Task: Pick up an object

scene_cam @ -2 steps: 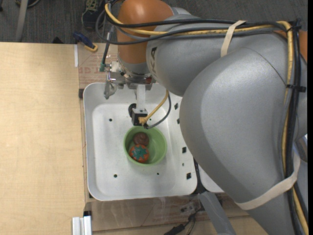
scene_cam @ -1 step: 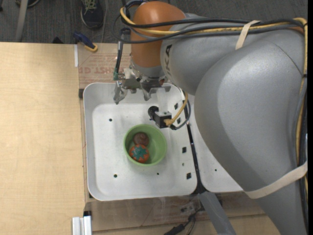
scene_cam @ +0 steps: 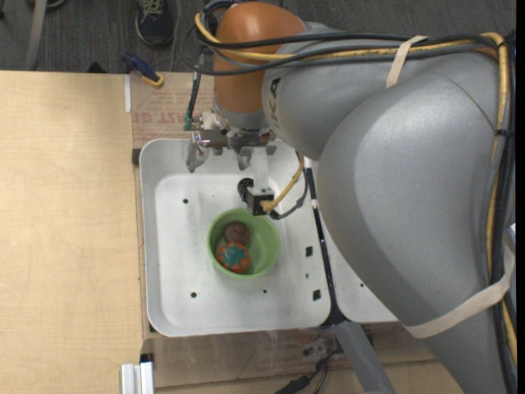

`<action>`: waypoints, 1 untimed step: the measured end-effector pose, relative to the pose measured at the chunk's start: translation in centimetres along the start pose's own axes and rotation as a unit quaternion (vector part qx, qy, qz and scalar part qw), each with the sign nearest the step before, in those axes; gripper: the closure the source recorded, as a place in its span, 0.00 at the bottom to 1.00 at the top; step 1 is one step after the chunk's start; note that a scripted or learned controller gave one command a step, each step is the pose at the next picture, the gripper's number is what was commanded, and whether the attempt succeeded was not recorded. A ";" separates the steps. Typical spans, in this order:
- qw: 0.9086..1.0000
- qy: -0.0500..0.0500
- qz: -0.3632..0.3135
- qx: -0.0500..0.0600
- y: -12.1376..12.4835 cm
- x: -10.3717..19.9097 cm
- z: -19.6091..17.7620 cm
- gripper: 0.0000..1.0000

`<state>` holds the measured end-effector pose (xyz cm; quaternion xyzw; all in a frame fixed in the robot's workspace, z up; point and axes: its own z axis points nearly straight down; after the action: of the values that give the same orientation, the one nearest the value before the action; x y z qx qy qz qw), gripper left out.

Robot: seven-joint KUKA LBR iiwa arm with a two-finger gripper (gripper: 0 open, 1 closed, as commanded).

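Green plastic, a small bowl [scene_cam: 244,245] sits in the middle of the frame on the floor of the left white bin [scene_cam: 168,302], a little right of that bin's centre. Inside it lie two small things touching each other: a brownish round one [scene_cam: 238,232] toward the top and a ball [scene_cam: 235,257] in orange, red and blue just below it. Above the bowl, near the bin's upper rim, the pincer [scene_cam: 220,161] hangs with its two metal fingers [scene_cam: 194,156] spread apart and nothing between them, clear of the bowl. Over it rises the orange band [scene_cam: 250,52] of the arm [scene_cam: 410,171], whose grey bulk covers the right half of the frame and most of the second bin [scene_cam: 361,302]. Pale wood surface [scene_cam: 66,220] fills the left side, and shoes [scene_cam: 152,6] stand on the dark carpet at the upper left.
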<state>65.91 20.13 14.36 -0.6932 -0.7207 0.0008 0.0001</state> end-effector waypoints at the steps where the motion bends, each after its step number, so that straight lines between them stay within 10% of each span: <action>1: 0.999 -0.001 0.038 0.002 -6.6 -5.0 4.6 0.00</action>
<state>59.48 14.91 9.76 -0.7199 -0.6941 0.0024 0.0008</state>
